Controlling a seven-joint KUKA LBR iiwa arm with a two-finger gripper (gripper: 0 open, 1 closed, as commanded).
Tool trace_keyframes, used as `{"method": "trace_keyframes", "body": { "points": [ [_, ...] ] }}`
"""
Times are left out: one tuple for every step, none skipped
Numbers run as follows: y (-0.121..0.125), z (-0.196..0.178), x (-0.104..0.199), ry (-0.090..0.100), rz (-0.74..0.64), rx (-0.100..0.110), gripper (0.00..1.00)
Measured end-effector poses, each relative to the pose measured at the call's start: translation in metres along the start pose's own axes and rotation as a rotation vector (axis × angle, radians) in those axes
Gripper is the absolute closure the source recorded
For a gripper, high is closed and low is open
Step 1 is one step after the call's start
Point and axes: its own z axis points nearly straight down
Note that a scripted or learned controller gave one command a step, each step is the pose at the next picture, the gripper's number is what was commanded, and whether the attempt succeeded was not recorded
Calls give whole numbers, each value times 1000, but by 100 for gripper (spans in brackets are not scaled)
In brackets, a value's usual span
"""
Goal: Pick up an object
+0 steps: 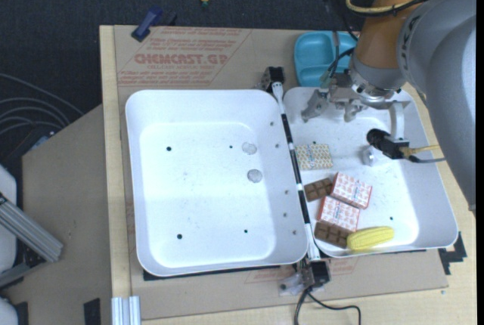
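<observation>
Risking an empty close: claw (333,106) hangs over bare floor at the right bin's (412,195) far end, well apart from the corn cob (369,238), chocolate bar (319,189) and patterned boxes (352,190) crowded touching at the near-left corner. Claw fingers spread wide, gripping nothing.

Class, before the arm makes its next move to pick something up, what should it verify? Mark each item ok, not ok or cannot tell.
1. Things to pick lie in the right bin: ok; yellow corn, chocolate bar and red-patterned box.
2. Hand is over that bin: ok, at its far edge.
3. Hand is above a target: not ok; the things lie nearer the camera.
4. Things are spaced apart: not ok; they lie bunched together.
5. Blue dish is out of the way: ok; it sits outside, behind the bin.
</observation>
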Motion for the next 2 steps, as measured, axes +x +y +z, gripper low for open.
{"method": "trace_keyframes", "body": {
  "points": [
    [1,-10,0,0,0,-2,100],
    [0,-10,0,0,0,-2,0]
  ]
}}
